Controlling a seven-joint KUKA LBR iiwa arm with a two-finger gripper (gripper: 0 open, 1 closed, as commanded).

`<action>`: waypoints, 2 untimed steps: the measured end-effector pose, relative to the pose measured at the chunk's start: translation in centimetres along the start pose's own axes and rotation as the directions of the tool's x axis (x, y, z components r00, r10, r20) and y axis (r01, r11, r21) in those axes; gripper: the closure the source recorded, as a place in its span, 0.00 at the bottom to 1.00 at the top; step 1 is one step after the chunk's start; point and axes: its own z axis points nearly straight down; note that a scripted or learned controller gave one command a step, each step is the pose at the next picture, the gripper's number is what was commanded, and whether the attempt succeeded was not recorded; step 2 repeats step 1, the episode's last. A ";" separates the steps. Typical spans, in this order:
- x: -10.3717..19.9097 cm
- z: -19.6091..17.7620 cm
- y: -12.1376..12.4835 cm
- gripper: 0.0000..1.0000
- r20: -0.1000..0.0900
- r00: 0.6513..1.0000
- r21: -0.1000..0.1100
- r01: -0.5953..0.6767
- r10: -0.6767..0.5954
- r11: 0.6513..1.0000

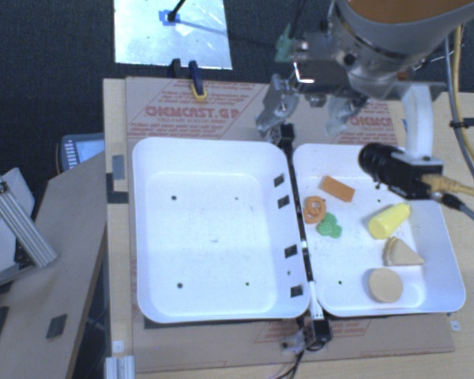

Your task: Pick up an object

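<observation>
orange block [336, 189] axis up-L/down-R, gripper [306, 121] spread

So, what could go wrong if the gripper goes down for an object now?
1. The gripper hangs over the far rim near the seam between the bins, not over any object, so a straight descent may hit the rim.
2. The orange ring and the green piece lie almost touching, close to the inner wall of the right bin. A grasp may catch both or strike that wall.
3. The yellow piece looks rounded and may slip.
</observation>
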 end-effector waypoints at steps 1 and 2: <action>0.0 0.0 0.0 0.00 0.000 1.000 0.000 0.000 0.000 1.000; 0.0 0.0 0.0 0.00 0.000 1.000 0.000 0.000 0.000 1.000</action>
